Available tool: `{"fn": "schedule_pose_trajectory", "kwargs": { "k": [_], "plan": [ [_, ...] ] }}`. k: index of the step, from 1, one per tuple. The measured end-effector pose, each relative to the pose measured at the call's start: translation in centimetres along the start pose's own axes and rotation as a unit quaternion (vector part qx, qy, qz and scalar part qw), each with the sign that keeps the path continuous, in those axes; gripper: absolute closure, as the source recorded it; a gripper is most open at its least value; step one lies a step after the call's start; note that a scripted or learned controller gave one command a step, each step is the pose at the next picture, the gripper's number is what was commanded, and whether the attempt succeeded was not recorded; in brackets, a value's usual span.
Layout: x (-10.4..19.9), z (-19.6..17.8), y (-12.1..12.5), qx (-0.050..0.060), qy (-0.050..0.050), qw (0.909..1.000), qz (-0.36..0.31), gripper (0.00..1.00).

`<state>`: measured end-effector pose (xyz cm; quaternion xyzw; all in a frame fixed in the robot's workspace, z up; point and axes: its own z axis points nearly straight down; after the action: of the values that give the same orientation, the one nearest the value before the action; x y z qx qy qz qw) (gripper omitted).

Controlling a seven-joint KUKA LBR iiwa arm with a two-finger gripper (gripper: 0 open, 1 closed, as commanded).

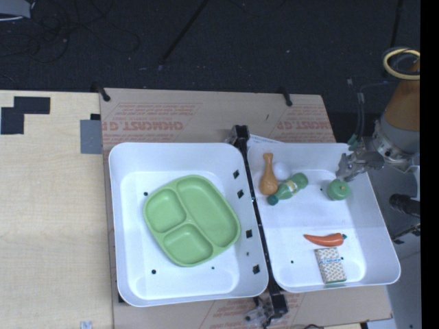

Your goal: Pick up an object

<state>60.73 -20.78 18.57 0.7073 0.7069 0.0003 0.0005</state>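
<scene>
We are hovering the tool (350, 164) at the right bin's (384, 266) three o'clock rim; its grip we cannot tell. The green ball (337, 190) is sitting just at its seven o'clock, the nearest object and round, so approach angle matters little.

The arm (401, 115) runs off the right edge, most of it cut from view. The gripper (351, 164) is a small dark tangle, too small to read. Print on the little carton (332, 265) is too fine to make out.
</scene>
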Motion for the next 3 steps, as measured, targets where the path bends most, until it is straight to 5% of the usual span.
{"fn": "schedule_pose_trajectory", "kwargs": {
  "k": [2, 3],
  "plan": [
    [0.2, -8.6, 0.8, 0.000, 0.000, 1.0000, -0.002, 1.00],
    [4.5, -8.9, -0.9, 0.002, 0.001, 1.0000, -0.002, 1.00]
  ]
}}
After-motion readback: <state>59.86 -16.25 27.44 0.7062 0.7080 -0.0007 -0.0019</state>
